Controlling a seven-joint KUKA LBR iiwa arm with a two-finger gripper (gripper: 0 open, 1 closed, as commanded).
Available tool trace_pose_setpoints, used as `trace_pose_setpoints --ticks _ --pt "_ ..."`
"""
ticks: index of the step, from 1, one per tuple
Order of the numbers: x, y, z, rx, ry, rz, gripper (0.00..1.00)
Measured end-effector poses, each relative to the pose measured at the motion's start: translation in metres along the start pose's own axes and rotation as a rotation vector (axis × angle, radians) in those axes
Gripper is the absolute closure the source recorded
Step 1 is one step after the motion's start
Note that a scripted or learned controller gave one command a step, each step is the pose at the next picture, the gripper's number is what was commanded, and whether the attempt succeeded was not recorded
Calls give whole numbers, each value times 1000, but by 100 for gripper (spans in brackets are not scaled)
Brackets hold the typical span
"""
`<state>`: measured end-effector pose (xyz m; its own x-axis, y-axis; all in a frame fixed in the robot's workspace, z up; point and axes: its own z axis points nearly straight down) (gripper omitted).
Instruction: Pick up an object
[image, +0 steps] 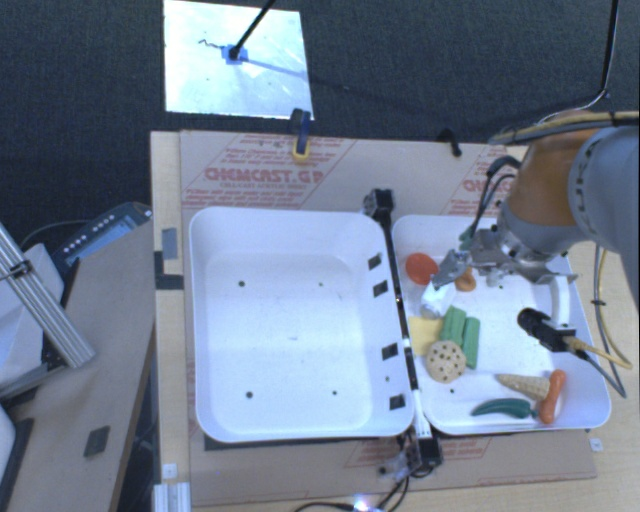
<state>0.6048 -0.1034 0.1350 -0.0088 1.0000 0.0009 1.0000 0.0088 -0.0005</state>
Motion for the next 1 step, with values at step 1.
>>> trace_pose_setpoints --ticks 1 --pt "19 49 52 -7 -1 1 0"
